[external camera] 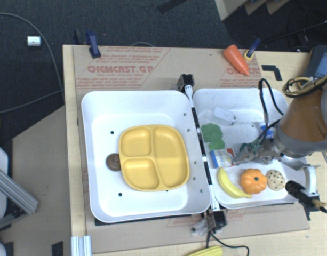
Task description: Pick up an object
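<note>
The right bin (227, 94) holds a yellow banana (230, 184), a small orange pumpkin (253, 181), a speckled cookie (274, 180), a green leafy piece (213, 135), a clear plastic item (224, 116) and a small red and blue packet (221, 157). My gripper (247, 152) is low inside this bin, just above the pumpkin and right of the packet. The grey arm with its orange band (307, 116) comes in from the right. Nothing is visibly lifted.
In the left bin (94, 106) lie a yellow divided plate (153, 157) and a brown disc (113, 161) at its left edge. An orange carrot toy (237, 60) and a blue clamp (92, 44) lie on the cardboard behind the bins.
</note>
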Action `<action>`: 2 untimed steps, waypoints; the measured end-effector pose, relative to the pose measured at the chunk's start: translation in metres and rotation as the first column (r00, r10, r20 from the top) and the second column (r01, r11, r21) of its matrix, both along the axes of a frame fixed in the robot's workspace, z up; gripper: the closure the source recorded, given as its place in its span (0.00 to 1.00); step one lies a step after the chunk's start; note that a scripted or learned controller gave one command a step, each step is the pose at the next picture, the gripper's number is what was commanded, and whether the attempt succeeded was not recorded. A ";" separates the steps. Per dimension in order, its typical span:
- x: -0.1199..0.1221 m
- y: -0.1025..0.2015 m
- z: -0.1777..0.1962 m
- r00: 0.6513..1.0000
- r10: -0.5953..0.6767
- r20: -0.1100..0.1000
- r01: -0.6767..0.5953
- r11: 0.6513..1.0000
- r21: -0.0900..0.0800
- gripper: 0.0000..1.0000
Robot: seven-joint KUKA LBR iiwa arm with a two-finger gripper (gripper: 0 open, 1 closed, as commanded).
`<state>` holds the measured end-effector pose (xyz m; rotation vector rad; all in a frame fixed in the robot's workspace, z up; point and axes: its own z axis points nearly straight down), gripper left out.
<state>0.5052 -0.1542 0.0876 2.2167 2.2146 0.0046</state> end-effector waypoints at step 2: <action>0.052 0.046 0.009 1.000 -0.001 0.001 0.001 1.000 -0.001 1.00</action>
